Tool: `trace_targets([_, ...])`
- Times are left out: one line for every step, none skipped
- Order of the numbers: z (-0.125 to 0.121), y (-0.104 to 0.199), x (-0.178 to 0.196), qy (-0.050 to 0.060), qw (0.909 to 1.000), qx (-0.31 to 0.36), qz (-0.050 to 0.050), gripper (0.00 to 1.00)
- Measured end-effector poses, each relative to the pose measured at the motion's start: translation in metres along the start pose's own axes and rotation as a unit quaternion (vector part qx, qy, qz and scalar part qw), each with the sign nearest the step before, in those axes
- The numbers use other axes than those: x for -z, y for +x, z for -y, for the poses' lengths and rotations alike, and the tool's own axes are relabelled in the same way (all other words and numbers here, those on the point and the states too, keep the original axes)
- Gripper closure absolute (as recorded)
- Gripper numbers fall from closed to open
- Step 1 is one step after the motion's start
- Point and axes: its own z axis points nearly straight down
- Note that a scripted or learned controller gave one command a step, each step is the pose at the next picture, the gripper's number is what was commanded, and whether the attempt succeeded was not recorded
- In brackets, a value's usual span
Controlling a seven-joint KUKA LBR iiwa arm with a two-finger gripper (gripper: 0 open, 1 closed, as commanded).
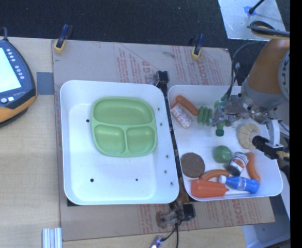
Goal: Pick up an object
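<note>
My gripper point(221, 119) hangs over the upper middle of the right bin point(213, 93), reaching in from the right under the grey wrist with its orange band. Just left of it lies a green ridged toy point(204, 115). Further left are an orange sausage point(186, 105) and a small wrapped snack point(181, 117). A beige cookie point(247, 135) lies to the gripper's lower right and a green ball point(223, 153) sits below it. Nothing visibly hangs from the gripper.
The right bin's front holds a brown patty point(193, 164), an orange carrot point(208, 188), a blue bottle point(243, 184) and a small can point(238, 163). The left bin point(73, 154) holds a green divided plate point(124, 126). A teach pendant point(3, 81) lies at far left.
</note>
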Motion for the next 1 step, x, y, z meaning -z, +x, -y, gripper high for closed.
trace_targets([-0.0542,0.0708,0.0636,0.0,1.0,-0.001,-0.001,1.0])
